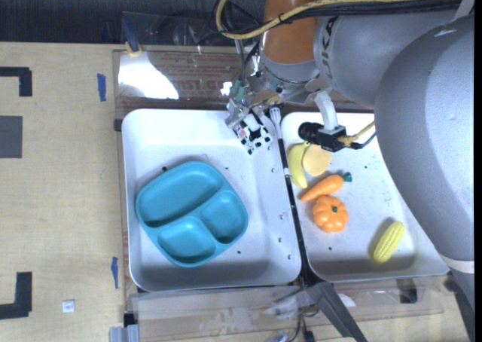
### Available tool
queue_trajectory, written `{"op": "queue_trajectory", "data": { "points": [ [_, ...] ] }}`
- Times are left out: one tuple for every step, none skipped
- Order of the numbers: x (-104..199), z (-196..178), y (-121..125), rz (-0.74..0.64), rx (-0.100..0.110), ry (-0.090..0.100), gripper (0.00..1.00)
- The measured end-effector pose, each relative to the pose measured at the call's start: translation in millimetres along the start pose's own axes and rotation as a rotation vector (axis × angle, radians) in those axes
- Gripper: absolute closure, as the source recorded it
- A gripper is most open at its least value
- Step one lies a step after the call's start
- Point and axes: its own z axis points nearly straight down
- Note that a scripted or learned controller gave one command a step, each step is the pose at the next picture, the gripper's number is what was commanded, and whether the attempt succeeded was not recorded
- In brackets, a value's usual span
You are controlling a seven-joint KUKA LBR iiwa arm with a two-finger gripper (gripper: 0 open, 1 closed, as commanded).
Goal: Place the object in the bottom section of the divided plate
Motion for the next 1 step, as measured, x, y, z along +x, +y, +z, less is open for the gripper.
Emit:
{"op": "queue_trajectory", "data": {
  "points": [
    [-0.7,-10.7,1.5,0.000,-0.005,-0.001,1.00]
  ]
}}
